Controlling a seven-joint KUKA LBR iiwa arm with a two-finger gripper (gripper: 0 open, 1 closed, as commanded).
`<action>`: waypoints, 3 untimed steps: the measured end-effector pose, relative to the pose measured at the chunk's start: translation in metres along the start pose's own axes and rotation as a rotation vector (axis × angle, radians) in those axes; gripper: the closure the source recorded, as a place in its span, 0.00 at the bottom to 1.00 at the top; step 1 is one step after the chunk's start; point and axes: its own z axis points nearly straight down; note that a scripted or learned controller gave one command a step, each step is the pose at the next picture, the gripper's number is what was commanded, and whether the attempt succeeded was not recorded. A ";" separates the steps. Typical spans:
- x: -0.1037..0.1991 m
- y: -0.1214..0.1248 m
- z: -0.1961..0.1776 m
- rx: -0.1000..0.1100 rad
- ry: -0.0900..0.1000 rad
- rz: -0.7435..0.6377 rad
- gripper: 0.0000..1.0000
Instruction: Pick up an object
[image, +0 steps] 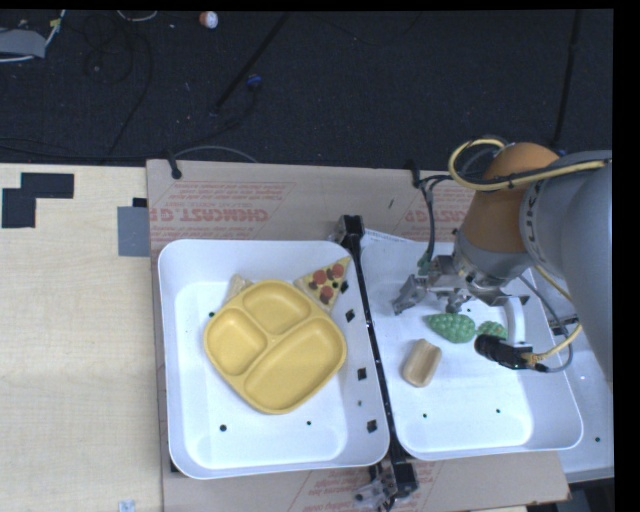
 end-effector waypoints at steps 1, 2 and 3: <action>-0.001 0.001 -0.013 -0.003 -0.001 0.002 1.00; -0.008 0.002 -0.059 -0.010 -0.002 0.002 1.00; -0.016 0.004 -0.120 -0.012 -0.003 0.004 1.00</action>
